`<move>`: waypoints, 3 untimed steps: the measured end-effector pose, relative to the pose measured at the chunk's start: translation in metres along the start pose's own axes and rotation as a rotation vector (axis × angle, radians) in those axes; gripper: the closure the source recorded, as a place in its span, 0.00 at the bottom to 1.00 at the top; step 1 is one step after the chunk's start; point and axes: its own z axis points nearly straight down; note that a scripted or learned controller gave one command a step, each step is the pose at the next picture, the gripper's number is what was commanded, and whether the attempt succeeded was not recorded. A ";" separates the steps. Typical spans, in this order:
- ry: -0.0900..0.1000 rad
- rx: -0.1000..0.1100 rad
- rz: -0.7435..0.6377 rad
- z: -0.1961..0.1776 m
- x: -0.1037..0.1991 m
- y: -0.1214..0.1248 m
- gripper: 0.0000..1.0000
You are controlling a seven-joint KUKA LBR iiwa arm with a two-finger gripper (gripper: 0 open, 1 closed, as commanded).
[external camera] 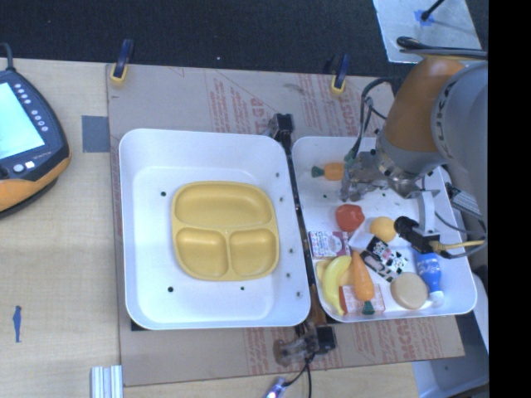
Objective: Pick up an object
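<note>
camera view: gripper [362, 187] is low in the right bin [319, 152]; finger state cannot be determined. candidate objects, the small orange piece [333, 171] and red tomato [349, 216], lie beside it, ungrasped. risk: crowded toys near the tomato may deflect a descent, giving a failed closure.

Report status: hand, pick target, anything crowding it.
Hand low in right bin, nothing visibly gripped. Red tomato-like piece just below it. Small orange piece alongside. Yellow divided tray in left bin.
</note>
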 end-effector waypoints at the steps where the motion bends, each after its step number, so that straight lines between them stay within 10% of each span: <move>1: -0.001 0.001 -0.001 0.000 0.000 0.000 0.00; 2: 0.009 0.010 0.002 0.014 -0.006 -0.040 0.00; 3: 0.008 0.012 -0.002 0.004 -0.007 -0.039 1.00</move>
